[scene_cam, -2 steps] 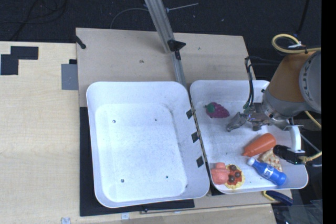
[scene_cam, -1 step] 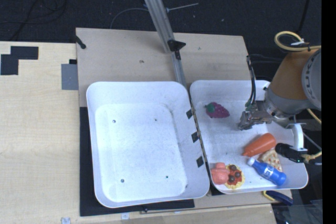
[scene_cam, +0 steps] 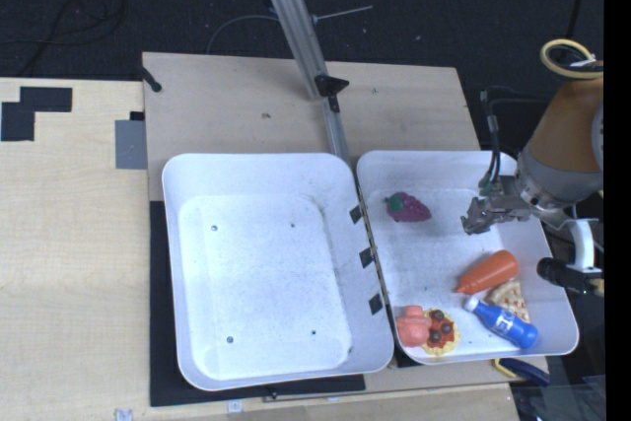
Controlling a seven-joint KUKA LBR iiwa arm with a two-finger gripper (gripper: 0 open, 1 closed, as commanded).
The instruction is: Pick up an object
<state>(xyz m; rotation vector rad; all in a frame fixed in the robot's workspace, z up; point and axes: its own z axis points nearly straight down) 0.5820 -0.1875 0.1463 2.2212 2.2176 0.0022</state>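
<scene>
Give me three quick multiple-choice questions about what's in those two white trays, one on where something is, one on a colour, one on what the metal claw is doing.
1. Where do the toys lie?
A. right bin
B. left bin
C. on the bench

2. What colour is the bottle?
A. green
B. blue
C. yellow

3. Where is the gripper?
A. over the left bin
B. outside both bins
C. over the right bin, nothing seen between its fingers

Answers:
1 A: the purple toy, carrot and the rest lie in the right bin.
2 B: the bottle is blue with a white cap.
3 C: the gripper hangs above that bin's far right part, apart from the toys.
</scene>
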